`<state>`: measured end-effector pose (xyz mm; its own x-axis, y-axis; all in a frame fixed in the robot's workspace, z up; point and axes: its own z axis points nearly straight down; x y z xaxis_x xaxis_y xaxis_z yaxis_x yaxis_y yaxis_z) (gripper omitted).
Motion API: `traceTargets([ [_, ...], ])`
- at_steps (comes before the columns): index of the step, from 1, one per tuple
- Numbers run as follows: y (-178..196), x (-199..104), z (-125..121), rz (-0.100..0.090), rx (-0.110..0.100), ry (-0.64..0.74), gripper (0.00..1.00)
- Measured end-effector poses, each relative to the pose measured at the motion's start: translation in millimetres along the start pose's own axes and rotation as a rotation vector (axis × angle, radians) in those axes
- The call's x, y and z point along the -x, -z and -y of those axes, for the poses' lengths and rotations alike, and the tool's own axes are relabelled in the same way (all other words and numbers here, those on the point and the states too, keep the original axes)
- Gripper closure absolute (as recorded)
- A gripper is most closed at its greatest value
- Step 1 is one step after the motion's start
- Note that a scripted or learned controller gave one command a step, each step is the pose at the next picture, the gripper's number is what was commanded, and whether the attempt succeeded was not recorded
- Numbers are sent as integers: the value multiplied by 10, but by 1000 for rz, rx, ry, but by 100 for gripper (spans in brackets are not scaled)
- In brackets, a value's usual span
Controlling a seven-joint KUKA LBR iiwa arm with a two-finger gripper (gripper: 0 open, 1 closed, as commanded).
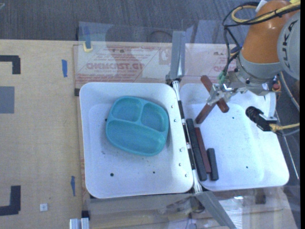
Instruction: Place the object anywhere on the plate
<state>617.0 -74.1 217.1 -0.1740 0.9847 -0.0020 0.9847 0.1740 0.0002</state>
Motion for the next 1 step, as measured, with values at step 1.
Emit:
traceTargets([
  [1,-291,-1095,-225,8,-3,-67,100],
])
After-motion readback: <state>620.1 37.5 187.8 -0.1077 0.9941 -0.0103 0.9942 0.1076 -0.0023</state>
